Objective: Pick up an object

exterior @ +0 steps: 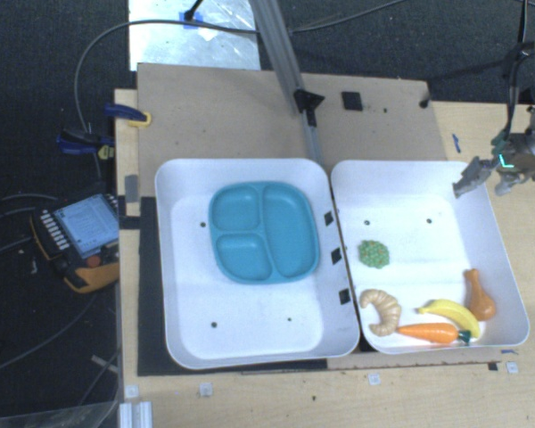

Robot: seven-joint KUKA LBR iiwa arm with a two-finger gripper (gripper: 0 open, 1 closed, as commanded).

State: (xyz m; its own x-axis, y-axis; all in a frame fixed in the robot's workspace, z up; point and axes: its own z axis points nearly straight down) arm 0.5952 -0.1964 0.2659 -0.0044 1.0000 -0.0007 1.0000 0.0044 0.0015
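Note:
The right bin (410, 194) holds a green broccoli piece (373, 254) near its middle. Along its front lie a tan croissant (382, 309), an orange carrot (428, 333), a yellow banana (451, 314) and a brown drumstick (480, 296). My gripper (487, 175) hangs at the far right edge of this bin, above its back right corner, well away from all the food. Its fingers appear spread with nothing between them.
The left bin (187, 266) carries a blue divided plate (263, 232). A metal pole (281, 43) slants in from the top toward the seam between the bins. Clamps, cables and a handheld device (80, 234) lie off the bench at the left.

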